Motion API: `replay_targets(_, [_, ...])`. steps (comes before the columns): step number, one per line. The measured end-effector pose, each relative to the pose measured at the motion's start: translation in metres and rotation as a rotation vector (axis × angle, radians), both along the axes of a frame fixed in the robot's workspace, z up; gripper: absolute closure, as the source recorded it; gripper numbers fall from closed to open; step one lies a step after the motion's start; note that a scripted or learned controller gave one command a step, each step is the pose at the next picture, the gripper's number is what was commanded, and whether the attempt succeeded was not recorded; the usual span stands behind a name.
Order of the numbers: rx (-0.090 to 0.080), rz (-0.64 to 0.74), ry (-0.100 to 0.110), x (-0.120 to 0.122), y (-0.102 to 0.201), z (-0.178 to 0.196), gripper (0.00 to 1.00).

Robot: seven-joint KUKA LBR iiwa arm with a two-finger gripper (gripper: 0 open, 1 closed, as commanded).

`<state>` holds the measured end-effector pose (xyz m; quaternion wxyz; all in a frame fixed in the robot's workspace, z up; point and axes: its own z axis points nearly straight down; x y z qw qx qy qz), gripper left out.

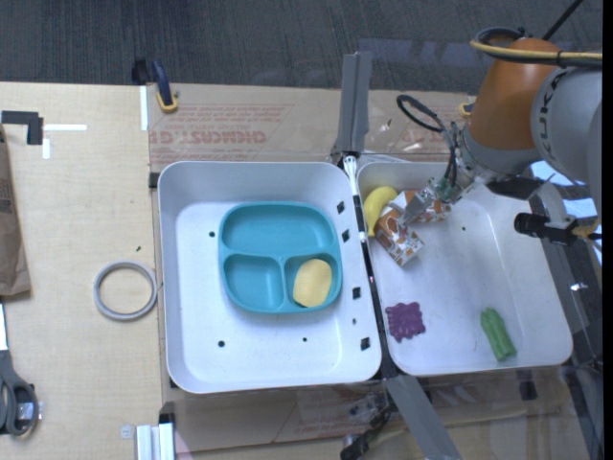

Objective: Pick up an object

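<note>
Teal tray (pixel 259 257) with yellow piece (pixel 312 282) in left bin (pixel 182 286); end effector (pixel 428 206) grip indiscernible.

Bright, even overhead light, both white bins (pixel 182 286) near washed out, soft shadow under the blue tray (pixel 251 247), glare on the clear plastic behind the right bin (pixel 407 132) — focus slightly soft throughout, dark floor (pixel 287 17) dim and grainy

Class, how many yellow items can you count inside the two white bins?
2: a yellow lump in the teal tray's lower right compartment, left bin, and a banana at the right bin's upper left. Others may hide under the arm.
</note>
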<state>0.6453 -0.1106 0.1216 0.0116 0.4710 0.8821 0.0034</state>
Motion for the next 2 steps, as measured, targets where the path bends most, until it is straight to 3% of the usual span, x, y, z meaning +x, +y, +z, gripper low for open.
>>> replay_targets(1, [0.002, -0.022, -0.012, 0.011, -0.011, -0.009, 0.00])
replay_targets(2, [0.010, -0.018, 0.005, 0.009, -0.008, 0.002, 1.00])
